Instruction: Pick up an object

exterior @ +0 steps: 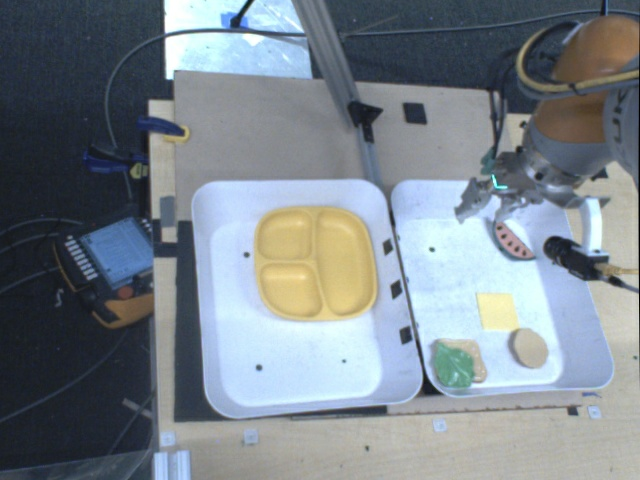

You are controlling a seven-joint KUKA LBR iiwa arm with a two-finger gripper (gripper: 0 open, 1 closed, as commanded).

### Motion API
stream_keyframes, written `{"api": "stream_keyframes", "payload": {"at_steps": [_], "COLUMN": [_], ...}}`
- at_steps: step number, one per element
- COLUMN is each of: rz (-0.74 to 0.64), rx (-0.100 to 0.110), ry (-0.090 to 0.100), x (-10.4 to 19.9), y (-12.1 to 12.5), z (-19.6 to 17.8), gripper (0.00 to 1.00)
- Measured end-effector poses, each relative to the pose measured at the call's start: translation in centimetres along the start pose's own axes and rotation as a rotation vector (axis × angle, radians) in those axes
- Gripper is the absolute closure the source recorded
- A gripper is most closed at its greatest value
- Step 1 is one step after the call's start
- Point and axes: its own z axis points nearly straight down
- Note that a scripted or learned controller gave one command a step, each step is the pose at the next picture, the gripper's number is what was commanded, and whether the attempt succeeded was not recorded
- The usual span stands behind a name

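Hovering over the far part of the right bin [590, 368], our gripper [497, 206] hangs from the grey arm [575, 118] with its orange band, and its two fingers are spread wide with nothing between them. We see one finger [470, 204] pointing toward the bin's middle and the other just above a watermelon slice [512, 238], the nearest thing to grab; whether that finger touches the slice we cannot tell. The slice, red with a dark rim, lies on the bin floor near the far right wall.

Nearer the front of the same bin we find a flat yellow square [497, 311], then a round tan cookie [529, 348] just beside it, and a piece of toast topped with something green [458, 363] in the front left corner.

Across the divide, the left bin [225, 368] holds a yellow plate with three compartments [315, 263], lying flat near its middle.
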Motion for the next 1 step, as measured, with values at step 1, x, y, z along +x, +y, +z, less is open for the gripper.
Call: {"api": "stream_keyframes", "payload": {"at_steps": [1], "rz": [0.0], "rx": [-0.004], "ry": [0.0], "x": [0.0], "y": [0.09], "z": [-0.18], "gripper": [0.0]}}
